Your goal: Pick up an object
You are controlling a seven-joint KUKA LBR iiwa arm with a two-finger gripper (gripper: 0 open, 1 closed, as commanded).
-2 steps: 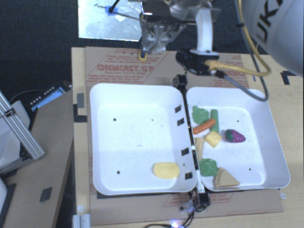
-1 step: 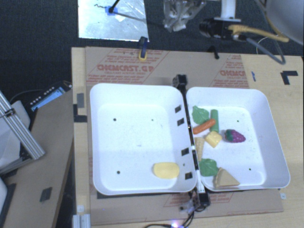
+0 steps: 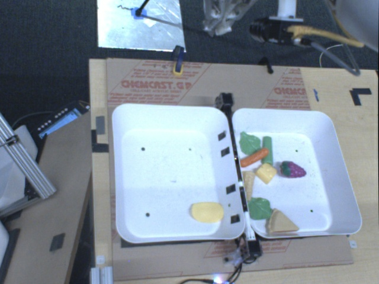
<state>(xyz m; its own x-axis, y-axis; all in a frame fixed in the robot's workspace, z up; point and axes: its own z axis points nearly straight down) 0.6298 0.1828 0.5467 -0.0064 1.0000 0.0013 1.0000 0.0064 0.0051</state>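
My gripper (image 3: 220, 23) hangs high at the top of the camera view, beyond the bench's far edge and well away from both bins. A yellow oval piece (image 3: 207, 212) lies alone near the front right corner of the left bin (image 3: 127, 158). The right bin (image 3: 331, 176) holds an orange carrot (image 3: 254, 157), a green leaf (image 3: 249, 141), a green stick (image 3: 267, 144), a yellow block (image 3: 266, 173), purple grapes (image 3: 292, 170), a pale wedge (image 3: 249, 183), a second green leaf (image 3: 259, 207) and a tan wedge (image 3: 280, 222), clustered along its left side.
Both bins rest on a cardboard sheet (image 3: 154, 83). A yellow clamp (image 3: 177, 68) sits at its far edge. A shiny metal plate (image 3: 141, 15) lies on the dark floor behind. An aluminium frame (image 3: 23, 164) stands at the left. Cables and a yellow hose (image 3: 323, 36) run at the top right.
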